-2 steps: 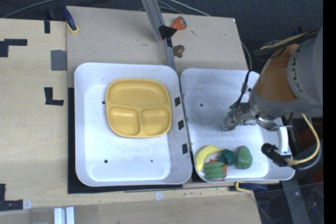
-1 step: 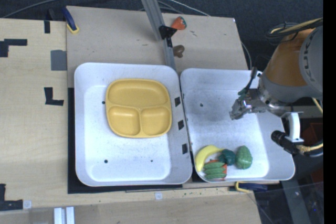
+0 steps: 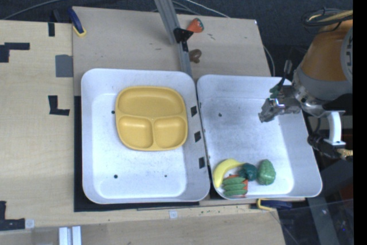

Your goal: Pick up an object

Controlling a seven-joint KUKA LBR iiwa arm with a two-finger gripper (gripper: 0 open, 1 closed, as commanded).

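I am hanging my gripper (image 3: 268, 112) over the upper right part of the right bin (image 3: 241, 129), well apart from the toys; whether it is parted or closed I cannot tell at this angle, though nothing is showing between its tips. The things worth taking are crowding the bin's near edge: a banana (image 3: 223, 169), a red and green piece (image 3: 235, 184), a dark teal lump (image 3: 249, 171) and a green one (image 3: 266, 172), all touching or nearly so. The banana's long axis is curving from upper right down to lower left, hugging the wall; coming down there, I am risking striking the rim or nudging the neighbours instead of closing cleanly. The left bin (image 3: 97, 140) is carrying a yellow tray (image 3: 152, 117).
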